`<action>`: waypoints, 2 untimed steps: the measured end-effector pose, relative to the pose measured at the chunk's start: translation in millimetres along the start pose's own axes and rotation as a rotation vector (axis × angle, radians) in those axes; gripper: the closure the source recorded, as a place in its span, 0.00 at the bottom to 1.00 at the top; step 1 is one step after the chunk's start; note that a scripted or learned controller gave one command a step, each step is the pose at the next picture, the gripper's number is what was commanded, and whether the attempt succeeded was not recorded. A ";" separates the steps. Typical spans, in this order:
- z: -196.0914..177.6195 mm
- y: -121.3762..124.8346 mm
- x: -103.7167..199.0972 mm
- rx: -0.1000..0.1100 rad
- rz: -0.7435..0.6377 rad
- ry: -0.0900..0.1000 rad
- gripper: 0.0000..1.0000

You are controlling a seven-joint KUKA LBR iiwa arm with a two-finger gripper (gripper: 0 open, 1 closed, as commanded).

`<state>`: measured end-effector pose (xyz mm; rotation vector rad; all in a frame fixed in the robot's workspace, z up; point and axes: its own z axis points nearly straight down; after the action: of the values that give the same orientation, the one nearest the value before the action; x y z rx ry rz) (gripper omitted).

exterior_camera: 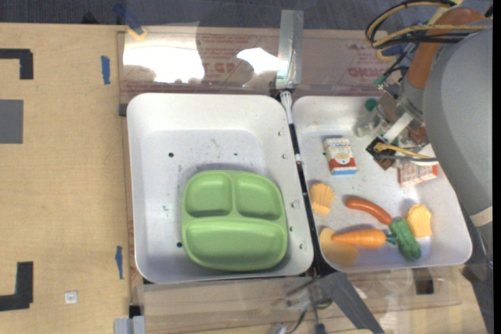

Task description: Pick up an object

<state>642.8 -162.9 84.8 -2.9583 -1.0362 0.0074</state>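
Much of the grey KUKA arm (470, 129) ran off the right edge of the view, and its bulk covered the far right corner of the right-hand shallow white bin (454, 254). The two-finger gripper (385, 138) sat in a tangle of cables and metal parts, so whether it was wide or narrow could not be told. A small dark-and-tan thing just below it was too cluttered to identify, and a red-and-white packet (417, 170) lay partly under the arm.

The bench was pale wood-coloured board (63, 192) with black marks and bits of blue tape, and dark carpet lay beyond its far edge. A clear plastic sheet glared behind the bins.

The left-hand shallow white bin (156, 129) carried a green three-compartment plastic tray (233, 221) toward its near edge. In the right-hand bin, a small white-and-red carton (340, 155) stood near the middle, just left of the gripper and apart from it. Toward the near edge lay a yellow toy piece (321, 196) by the left wall, a red-orange toy chilli (368, 209), an orange toy carrot with a green top (368, 238), and a yellow toy corn piece (419, 221) near the right wall, all well clear of the gripper.
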 end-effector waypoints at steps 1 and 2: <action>-1.0 -22.7 -47.0 -0.002 0.109 0.004 0.00; -0.8 -39.5 1.2 -0.006 0.417 0.004 0.00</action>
<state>619.1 -131.3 86.0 -3.1144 -0.4021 0.0006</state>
